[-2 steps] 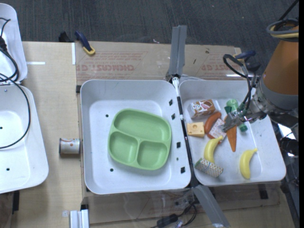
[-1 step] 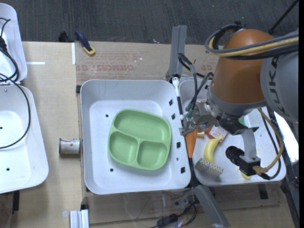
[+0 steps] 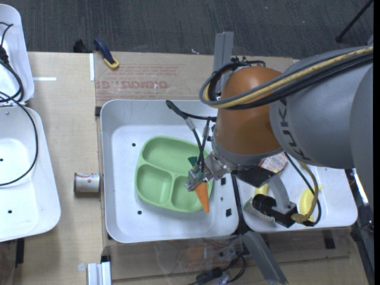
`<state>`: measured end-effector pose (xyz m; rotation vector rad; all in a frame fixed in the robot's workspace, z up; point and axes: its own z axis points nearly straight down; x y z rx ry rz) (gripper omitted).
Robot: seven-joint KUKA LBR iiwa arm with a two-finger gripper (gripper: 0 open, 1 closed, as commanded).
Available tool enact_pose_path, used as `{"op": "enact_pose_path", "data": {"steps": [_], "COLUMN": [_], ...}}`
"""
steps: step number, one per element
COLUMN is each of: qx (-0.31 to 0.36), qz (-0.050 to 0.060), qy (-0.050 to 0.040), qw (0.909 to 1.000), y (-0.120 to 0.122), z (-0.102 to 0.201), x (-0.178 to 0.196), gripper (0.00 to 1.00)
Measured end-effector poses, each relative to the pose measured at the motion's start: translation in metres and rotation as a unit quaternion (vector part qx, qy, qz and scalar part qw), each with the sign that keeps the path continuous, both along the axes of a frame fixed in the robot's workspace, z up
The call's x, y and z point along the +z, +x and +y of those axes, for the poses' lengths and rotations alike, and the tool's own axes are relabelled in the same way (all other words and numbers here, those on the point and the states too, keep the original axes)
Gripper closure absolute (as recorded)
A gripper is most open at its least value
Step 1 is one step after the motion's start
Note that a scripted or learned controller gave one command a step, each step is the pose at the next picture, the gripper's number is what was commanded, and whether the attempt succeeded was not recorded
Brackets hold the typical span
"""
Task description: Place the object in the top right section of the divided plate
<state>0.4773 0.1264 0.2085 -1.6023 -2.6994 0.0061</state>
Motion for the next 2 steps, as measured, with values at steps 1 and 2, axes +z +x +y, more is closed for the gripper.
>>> {"op": "enact_pose_path", "data": {"steps": [1, 2], "qx": [0.111, 0.254], "qz": [-0.001, -0.002], "qy": [0.0005, 0.0009], "qw": [0.9939, 0.9673], "y": [0.019, 0.005], "z": [0.002, 0.066], "x": [-0.007, 0.106], "gripper": [1.00, 1.00]}}
